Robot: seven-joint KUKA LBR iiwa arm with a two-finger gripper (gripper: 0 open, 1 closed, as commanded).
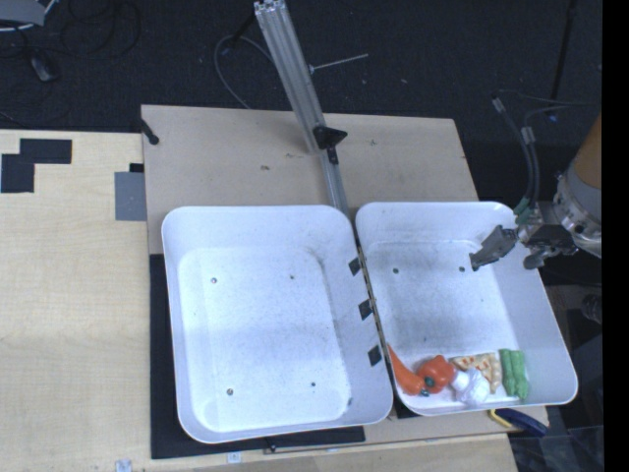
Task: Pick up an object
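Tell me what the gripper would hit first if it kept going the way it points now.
Probably the bare floor of the right bin: the gripper points left and downward over it, well away from the toys. Depth is uncertain.

Your arm [588, 197] comes in from the right side, level with the far half of the right bin [432, 219], which serves as the landmark here. You can see a bit of its orange band well to the right of that bin. The wrist hangs just past the bin's right wall, and the gripper [506, 246] reaches leftward over that wall, its dark fingers [488, 252] above the bin's far-right floor.
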